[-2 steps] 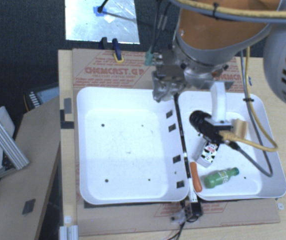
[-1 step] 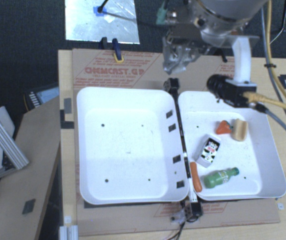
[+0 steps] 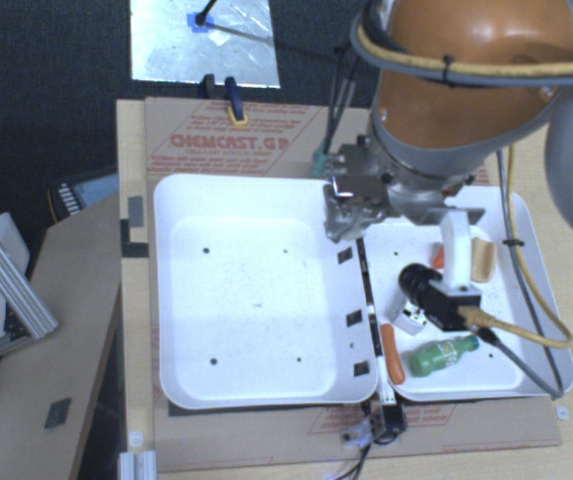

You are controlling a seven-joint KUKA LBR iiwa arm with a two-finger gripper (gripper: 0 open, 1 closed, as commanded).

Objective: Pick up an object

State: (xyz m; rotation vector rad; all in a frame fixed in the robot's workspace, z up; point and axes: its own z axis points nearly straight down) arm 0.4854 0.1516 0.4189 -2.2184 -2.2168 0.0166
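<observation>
Green bottle (image 3: 442,354) lies on its side at the right bin's (image 3: 526,230) front, next to an orange carrot-shaped stick (image 3: 394,354). Looks light, hard, slick plastic; prob best gripped across the round body. Hand (image 3: 351,208) sits over the bins' divider, grip state: can't tell.

High camera slants down over both bins (image 3: 246,193)
</observation>
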